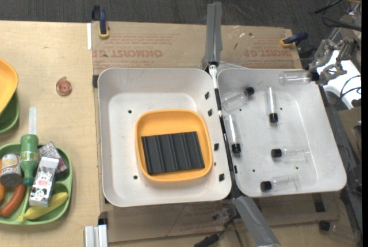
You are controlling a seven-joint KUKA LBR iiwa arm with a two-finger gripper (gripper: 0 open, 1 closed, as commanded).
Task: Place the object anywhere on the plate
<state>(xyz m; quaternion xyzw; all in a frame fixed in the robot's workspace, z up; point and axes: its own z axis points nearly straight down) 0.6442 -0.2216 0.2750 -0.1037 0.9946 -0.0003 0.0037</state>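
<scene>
A dark ribbed slab (173, 152) lies on the orange plate (172, 119) — flat, rectangular; gripper state cannot be told.

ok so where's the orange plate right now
In the camera view, the orange plate sits in the middle of the left white bin, with a dark ridged block lying on it; the clear vials are in the right bin.

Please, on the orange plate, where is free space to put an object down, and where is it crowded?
The orange plate is mostly covered by a dark ribbed block. Free: the strip between its back rim and the block, plus narrow side margins. The right bin is crowded with clear tubes.
</scene>
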